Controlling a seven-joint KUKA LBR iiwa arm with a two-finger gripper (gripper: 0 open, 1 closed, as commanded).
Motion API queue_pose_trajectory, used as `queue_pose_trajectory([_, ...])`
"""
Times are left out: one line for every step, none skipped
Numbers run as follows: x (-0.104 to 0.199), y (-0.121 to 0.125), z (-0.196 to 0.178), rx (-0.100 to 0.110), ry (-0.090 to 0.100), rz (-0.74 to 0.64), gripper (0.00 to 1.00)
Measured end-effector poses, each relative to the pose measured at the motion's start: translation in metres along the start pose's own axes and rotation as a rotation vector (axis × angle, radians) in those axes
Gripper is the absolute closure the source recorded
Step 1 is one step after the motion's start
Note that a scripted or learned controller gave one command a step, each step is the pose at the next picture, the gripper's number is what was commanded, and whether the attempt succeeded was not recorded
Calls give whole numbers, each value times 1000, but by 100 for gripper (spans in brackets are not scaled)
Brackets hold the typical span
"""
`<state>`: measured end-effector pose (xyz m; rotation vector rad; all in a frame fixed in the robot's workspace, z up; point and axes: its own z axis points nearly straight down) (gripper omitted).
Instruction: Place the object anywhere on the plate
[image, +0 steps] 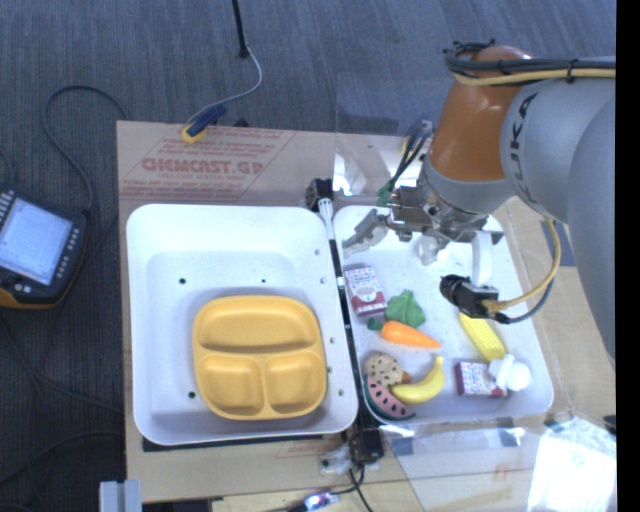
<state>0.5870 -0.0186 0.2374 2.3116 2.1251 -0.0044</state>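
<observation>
A yellow plate (260, 354) with three compartments lies in the left bin (160, 250), with nothing on it. The right bin (530, 350) holds toy food: a red carton (365, 290), a green leafy piece (404, 306), a carrot (408, 335), corn (482, 335), a banana (428, 383), a watermelon slice (385, 400), a cookie (382, 368) and a small bottle (490, 378). My gripper (396, 238) hangs over the far end of the right bin, above and behind the carton. Its fingers are spread open with nothing between them.
A black divider rail (335, 260) runs between the two bins. A black-and-yellow cable (500, 300) droops from the wrist over the corn. A handheld screen (35, 245) lies on the floor at left, and a cardboard sheet (210, 165) sits behind the left bin.
</observation>
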Motion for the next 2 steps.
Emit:
queue_pose_trajectory([11,-54,-16,2,0,-34,0])
queue_pose_trajectory([26,-60,-132,-7,-2,-776,0])
